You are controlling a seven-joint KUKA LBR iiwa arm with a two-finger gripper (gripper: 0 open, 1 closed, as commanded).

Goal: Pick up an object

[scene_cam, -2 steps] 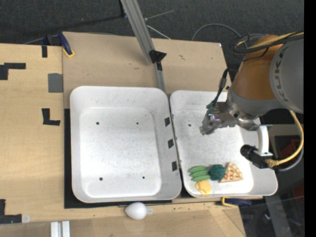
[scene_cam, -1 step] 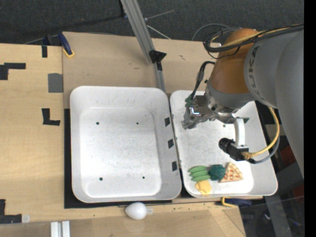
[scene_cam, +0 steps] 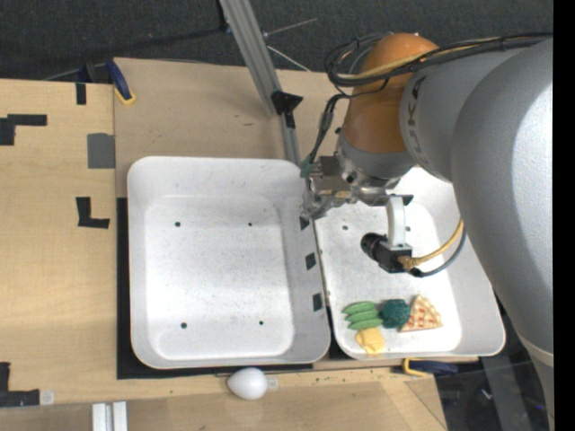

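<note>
Several small toys lie in the near corner of the right bin (scene_cam: 467, 330): a green pod-shaped piece (scene_cam: 362, 312), a dark green broccoli-like piece (scene_cam: 393, 311), a pizza slice (scene_cam: 420, 315) and a yellow piece (scene_cam: 370, 339). My gripper (scene_cam: 313, 206) hangs under the orange-banded wrist over the far left corner of the right bin, close to the wall shared with the left bin. It is well away from the toys, and nothing shows at its tip.
The left bin (scene_cam: 144, 241) sits beside the right one. A white egg-shaped object (scene_cam: 247, 382) lies on the bench outside the bins, at the near edge. A slanted metal rod (scene_cam: 256, 52) rises behind the bins. The arm's large grey body covers the right side.
</note>
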